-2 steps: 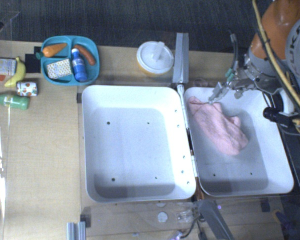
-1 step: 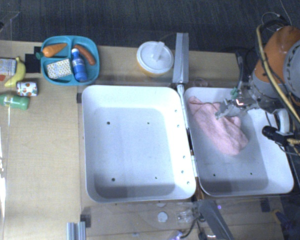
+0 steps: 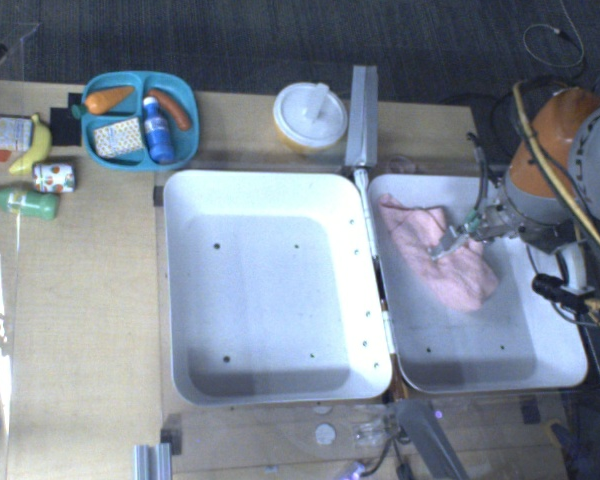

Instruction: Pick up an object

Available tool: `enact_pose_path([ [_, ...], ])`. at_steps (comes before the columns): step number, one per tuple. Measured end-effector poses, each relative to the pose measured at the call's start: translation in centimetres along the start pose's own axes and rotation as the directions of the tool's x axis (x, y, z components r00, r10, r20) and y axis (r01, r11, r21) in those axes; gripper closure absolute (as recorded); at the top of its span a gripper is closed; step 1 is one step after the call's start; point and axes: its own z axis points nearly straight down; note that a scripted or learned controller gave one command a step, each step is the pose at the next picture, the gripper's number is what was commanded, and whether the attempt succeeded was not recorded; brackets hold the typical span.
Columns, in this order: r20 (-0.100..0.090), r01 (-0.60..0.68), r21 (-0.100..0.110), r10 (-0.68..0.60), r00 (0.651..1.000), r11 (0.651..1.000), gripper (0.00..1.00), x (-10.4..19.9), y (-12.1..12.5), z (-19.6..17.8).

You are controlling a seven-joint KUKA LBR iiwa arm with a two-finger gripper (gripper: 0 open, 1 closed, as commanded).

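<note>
- Wooden bench [image 3: 80,318], far left of the frame: a small carton [image 3: 2,133], a yellow banana [image 3: 32,146], a small printed can [image 3: 53,177] on its side and a green bottle [image 3: 20,202] lying flat, all close together.
- Blue divided tray [image 3: 187,128], upper left: an orange carrot-like piece [image 3: 110,99] in the upper left compartment, a patterned packet [image 3: 117,138] in the lower left one, a blue bottle [image 3: 158,130] and an orange-brown sausage shape [image 3: 173,109] in the right compartment.
- Yellow cup with a white lid [image 3: 310,116], top centre, standing just beyond the bins.
- Left white bin [image 3: 270,288], centre of the frame: shallow, with small dark holes in its floor.
- Right white bin [image 3: 470,348], right of centre, edge to edge with the left one: it contains a crumpled pink cloth [image 3: 435,258] lying in the upper left part of its floor.
- Gripper [image 3: 448,245], right of centre: reaching in from the right, its tip resting on the cloth's upper right area; whether the fingers are apart or together, I cannot tell.
- Grey arm with an orange band [image 3: 555,158], far right edge, cables looped around it.
</note>
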Motion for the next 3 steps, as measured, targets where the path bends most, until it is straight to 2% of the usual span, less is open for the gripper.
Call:
enact_pose_path([
  [1,-0.001,0.106,0.000,-0.106,0.994,0.994,0.00,2.5,5.1,0.0],
  [2,-0.013,0.117,0.019,-0.117,0.993,0.993,0.00,1.8,6.2,0.1],
  [3,-0.019,0.046,0.016,-0.046,0.999,0.999,0.00,1.4,6.2,0.2],
])
